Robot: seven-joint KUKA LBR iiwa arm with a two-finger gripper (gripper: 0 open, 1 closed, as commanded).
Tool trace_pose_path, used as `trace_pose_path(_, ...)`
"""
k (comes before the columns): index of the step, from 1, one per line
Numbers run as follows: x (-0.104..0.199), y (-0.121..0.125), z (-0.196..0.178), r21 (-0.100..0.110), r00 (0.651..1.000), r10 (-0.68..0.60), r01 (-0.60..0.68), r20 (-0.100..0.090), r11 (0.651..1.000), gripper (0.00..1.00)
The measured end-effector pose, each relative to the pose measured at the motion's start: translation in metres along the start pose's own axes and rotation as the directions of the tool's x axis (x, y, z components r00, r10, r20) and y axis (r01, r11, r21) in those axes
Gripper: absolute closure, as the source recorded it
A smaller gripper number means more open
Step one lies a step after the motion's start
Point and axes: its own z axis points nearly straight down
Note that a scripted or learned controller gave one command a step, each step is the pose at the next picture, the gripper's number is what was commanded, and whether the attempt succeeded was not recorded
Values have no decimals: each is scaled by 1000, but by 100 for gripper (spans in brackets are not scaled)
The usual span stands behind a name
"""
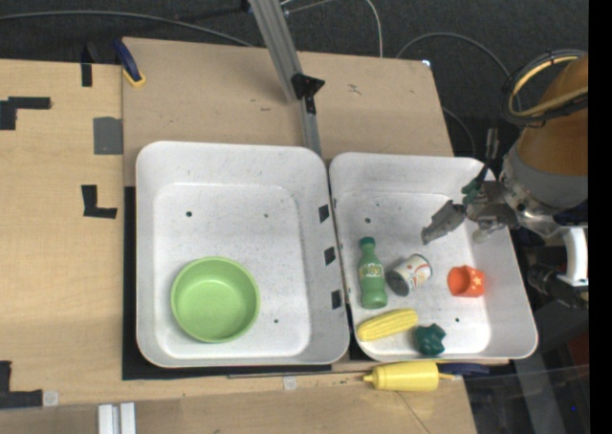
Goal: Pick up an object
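Two bins | green bottle [372, 272], label unreadable | can [411, 273], writing illegible

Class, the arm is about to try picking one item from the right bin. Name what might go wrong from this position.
1. The bottle, can, corn and green toy lie close together, so the gripper may nudge a neighbour or grab two.
2. The orange piece lies near the right bin's wall, which may block a finger.
3. The can lies on its side and may roll.
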Motion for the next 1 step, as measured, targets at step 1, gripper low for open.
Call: trace_pose_path(1, 0, 0, 0, 0, 1000, 0, 0, 0, 1000, 0)
